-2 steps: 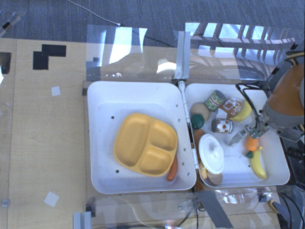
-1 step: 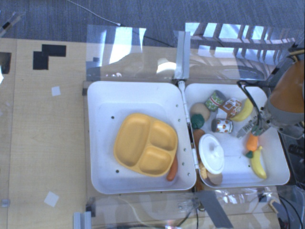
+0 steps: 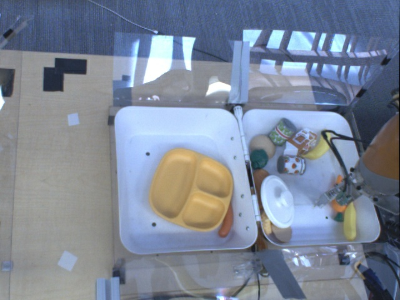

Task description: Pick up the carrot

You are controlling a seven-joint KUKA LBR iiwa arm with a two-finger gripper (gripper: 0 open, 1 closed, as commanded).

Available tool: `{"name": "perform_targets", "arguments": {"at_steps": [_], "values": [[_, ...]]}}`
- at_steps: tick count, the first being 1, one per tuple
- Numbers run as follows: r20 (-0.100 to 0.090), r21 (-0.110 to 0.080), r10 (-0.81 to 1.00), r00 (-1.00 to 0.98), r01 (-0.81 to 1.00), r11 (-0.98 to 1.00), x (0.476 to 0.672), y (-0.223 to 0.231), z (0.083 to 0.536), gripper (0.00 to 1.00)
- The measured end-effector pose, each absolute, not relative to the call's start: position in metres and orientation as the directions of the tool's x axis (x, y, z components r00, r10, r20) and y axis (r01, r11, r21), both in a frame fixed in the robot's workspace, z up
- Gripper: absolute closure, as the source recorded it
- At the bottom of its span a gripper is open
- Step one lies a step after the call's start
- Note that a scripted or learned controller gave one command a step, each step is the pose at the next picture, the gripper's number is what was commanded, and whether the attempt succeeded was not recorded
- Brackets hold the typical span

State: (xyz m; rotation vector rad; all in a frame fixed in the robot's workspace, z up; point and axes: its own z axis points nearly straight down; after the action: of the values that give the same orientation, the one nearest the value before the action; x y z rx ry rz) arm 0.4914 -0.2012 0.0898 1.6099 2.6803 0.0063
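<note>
Carrot [image 3: 225, 222] lying in left bin [image 3: 131, 167], near right corner, touching yellow divided plate [image 3: 190, 187]. Gripper [image 3: 340, 195] low in right bin [image 3: 312, 227], just beside banana [image 3: 349, 221]; grasp state impossible to tell. Cans [image 3: 282, 132] farther back.

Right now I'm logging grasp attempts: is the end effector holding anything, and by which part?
Cannot be told. The end effector sits low in the right white bin over small orange-and-green pieces; no hold shows.

- The gripper [image 3: 338, 197] sits low in the right bin [image 3: 312, 230], touching a small orange-and-green item [image 3: 340, 200].
- A banana [image 3: 349, 221] lies just below the jaws.
- The carrot [image 3: 225, 223] lies well left of them, beside the yellow divided plate [image 3: 190, 189].
</note>
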Motion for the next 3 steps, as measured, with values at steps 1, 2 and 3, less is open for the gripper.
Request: {"name": "perform_targets", "arguments": {"at_steps": [1, 2, 3], "values": [[-0.008, 0.016, 0.875, -0.484, 0.875, 0.484, 0.492, -0.108, 0.194, 1.0], [-0.009, 0.008, 0.753, -0.658, 0.753, 0.658, 0.491, -0.149, 0.09, 1.0], [-0.014, 0.012, 0.73, -0.683, 0.73, 0.683, 0.491, -0.107, 0.231, 1.0]]}}
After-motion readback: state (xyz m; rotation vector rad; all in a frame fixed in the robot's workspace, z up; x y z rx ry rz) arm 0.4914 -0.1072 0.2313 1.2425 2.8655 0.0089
